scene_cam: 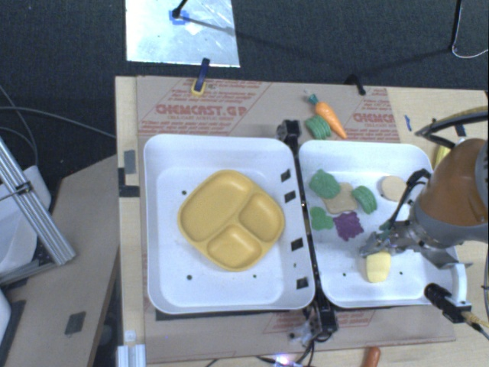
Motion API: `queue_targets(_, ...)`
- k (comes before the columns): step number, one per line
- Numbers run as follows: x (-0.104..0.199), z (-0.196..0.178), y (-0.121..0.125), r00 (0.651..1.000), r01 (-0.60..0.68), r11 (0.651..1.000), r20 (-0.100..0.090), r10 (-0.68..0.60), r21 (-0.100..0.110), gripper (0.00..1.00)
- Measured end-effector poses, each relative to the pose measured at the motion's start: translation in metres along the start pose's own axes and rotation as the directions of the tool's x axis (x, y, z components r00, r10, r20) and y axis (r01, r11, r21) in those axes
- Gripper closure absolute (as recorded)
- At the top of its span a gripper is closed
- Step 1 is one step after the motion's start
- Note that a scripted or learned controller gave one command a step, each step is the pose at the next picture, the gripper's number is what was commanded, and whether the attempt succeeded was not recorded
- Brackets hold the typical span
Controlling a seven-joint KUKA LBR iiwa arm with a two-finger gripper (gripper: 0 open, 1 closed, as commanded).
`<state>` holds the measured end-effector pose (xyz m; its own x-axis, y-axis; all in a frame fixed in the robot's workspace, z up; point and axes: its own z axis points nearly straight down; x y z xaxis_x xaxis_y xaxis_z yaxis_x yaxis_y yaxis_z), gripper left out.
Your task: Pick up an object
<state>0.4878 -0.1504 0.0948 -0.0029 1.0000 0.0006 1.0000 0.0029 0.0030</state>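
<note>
I see the arm (458, 197) reaching in from the right over the right bin (416, 157), with the tool (380, 248) low over that bin's near part. The tool sits directly above a pale yellow object (377, 268), touching or nearly touching its top; I cannot tell whether the tool is spread or pressed together, nor whether the object is pinched. Farther in the same bin lie a purple piece (348, 224), several green pieces (324, 183), a tan flat piece (339, 199) and a beige round piece (393, 187). The left bin (164, 205) contains a yellow divided plate (231, 219). A toy carrot (331, 117) rests on the bench (252, 105) beyond the bins.
</note>
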Motion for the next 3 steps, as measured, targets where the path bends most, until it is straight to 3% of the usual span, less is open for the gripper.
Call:
queue_targets(1,0.099,-0.095,0.040,1.000,0.012,1.000,-0.002,-0.012,-0.010,1.00)
queue_targets(2,0.174,-0.170,0.071,1.000,0.011,1.000,-0.002,-0.011,-0.008,1.00)
queue_targets(3,0.207,-0.200,0.004,1.000,0.005,1.000,-0.002,-0.005,0.002,1.00)
